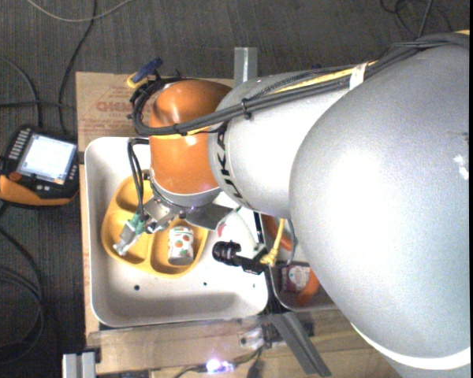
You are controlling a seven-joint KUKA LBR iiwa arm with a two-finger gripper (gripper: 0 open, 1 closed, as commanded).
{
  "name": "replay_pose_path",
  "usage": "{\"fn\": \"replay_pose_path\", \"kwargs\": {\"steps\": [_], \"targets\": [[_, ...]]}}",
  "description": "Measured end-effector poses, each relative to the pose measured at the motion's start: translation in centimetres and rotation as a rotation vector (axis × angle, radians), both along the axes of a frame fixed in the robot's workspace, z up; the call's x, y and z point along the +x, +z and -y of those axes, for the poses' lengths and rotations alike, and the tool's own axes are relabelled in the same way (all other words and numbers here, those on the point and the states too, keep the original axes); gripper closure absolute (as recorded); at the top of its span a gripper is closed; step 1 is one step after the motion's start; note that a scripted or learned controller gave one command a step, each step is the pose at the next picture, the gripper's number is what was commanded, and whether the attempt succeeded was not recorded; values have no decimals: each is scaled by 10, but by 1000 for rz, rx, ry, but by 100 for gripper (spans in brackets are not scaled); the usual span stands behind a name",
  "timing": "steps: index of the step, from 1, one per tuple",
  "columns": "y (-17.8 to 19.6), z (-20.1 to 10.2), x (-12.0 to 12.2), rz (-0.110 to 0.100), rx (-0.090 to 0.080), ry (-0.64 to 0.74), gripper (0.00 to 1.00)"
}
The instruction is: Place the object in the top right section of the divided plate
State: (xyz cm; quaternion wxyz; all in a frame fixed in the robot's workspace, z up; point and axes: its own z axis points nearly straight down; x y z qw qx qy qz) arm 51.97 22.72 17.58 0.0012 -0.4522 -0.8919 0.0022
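a: how many of each thing do you count?

b: one arm, grey, huge in the foreground, with one orange band above the wrist. two white bins: the left bin shows well, the right bin hardly at all. one yellow divided plate sits in the left bin. one small white container with an orange and green label stands in the plate's lower right section.

a: anything else?

b: one handheld pendant with a lit screen lies on the dark floor, left of the bench. an orange object peeks out under the arm in the right bin, beside something with a label.

a: and the gripper?

b: the gripper hangs over the plate's left half, just beside the container and apart from it. something small and green sits at its tip, perhaps a part of the gripper itself; too small to tell. whether its fingers are spread or closed, i cannot tell.

a: what is hidden?

b: the arm covers the plate's upper right part, so the dividers there are out of sight. the right bin is almost wholly under the arm's big grey body. the arm itself is cut off at the right and bottom edges.
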Motion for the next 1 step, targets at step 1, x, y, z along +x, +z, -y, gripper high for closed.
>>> {"fn": "replay_pose_path", "kwargs": {"steps": [1], "targets": [[-48, 42, -15, 40, 19, -186, 0]]}}
